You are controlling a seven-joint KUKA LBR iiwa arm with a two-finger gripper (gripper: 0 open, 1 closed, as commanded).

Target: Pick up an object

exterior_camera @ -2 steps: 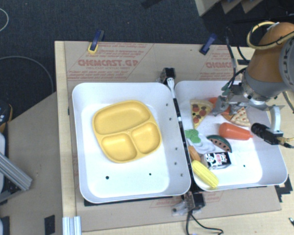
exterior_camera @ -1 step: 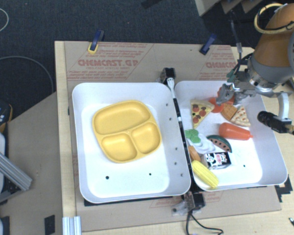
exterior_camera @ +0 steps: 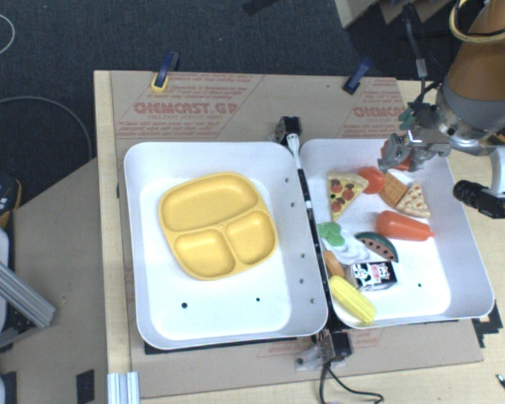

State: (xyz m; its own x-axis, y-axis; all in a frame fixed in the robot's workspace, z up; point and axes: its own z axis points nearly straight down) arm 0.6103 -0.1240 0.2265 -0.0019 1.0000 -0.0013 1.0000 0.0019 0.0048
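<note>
My gripper [exterior_camera: 400,155] hangs over the far part of the right bin [exterior_camera: 463,259], just above a red toy piece [exterior_camera: 372,179] and a tan waffle piece [exterior_camera: 406,195]. Nothing can be made out in its grasp. Beside them lies a pizza slice [exterior_camera: 344,193]. Nearer the front are a red sausage-like toy [exterior_camera: 403,225], a watermelon slice [exterior_camera: 376,245], a green toy [exterior_camera: 330,233], a black-and-white carton [exterior_camera: 374,274] and a yellow corn cob [exterior_camera: 352,300].
The left bin [exterior_camera: 147,293] holds a yellow divided plate [exterior_camera: 217,224]. A black clamp [exterior_camera: 289,130] sits at the far end of the ridge between the bins. The arm's grey and orange body [exterior_camera: 480,66] rises at the right.
</note>
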